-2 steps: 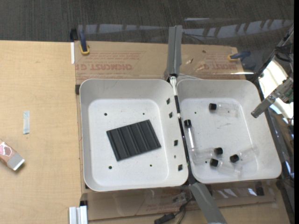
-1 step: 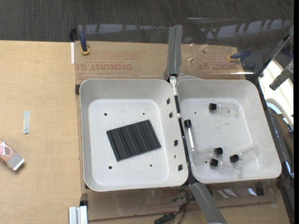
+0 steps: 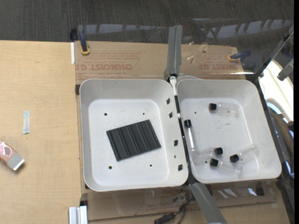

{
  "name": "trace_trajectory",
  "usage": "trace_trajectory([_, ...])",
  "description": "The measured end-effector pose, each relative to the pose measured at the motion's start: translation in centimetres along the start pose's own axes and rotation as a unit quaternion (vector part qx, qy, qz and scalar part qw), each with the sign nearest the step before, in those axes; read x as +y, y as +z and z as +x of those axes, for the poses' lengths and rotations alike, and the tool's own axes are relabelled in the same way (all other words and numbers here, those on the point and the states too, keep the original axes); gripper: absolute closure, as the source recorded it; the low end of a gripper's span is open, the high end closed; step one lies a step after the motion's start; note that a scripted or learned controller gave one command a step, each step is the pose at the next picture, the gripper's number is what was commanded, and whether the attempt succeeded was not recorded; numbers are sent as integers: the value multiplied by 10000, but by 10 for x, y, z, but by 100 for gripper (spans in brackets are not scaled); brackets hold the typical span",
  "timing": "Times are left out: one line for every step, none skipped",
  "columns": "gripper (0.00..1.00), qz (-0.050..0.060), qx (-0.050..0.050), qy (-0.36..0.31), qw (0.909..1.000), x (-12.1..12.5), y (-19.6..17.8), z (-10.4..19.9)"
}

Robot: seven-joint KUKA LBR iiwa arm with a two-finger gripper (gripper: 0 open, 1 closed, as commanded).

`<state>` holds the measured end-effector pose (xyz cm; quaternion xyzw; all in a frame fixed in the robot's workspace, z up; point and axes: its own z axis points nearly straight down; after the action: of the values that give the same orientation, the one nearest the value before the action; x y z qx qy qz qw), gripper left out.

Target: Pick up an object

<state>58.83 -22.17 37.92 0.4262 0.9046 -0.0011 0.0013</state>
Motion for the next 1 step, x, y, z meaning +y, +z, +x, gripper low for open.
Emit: trace_trajectory([100,-4,8,43,10000,45,-61,-38])
